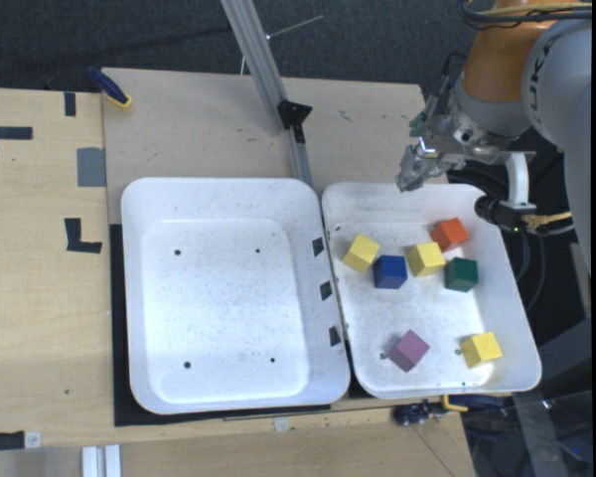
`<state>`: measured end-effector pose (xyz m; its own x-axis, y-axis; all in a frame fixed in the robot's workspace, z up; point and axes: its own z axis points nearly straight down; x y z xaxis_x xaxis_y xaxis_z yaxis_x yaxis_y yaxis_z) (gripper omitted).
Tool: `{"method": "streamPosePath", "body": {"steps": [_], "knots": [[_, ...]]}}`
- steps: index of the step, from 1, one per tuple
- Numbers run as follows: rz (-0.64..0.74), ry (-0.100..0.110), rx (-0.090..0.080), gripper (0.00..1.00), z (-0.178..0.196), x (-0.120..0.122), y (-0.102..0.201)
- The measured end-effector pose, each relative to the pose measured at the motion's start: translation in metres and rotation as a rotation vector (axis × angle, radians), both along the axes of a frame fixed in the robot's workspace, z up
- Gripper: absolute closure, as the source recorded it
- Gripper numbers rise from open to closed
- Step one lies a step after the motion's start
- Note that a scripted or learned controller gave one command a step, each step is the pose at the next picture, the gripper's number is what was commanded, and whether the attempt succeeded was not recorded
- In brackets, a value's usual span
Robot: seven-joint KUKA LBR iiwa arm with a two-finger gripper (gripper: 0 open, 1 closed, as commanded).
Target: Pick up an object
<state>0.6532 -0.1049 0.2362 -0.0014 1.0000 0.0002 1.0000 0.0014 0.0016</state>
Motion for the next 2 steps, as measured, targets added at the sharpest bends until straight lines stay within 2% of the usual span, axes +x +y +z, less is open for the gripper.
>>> {"method": "streamPosePath", "body": {"steps": [2], "knots": [[0.005, 0.005, 0.001, 1.0, -0.009, -0.034, 0.11]]}}
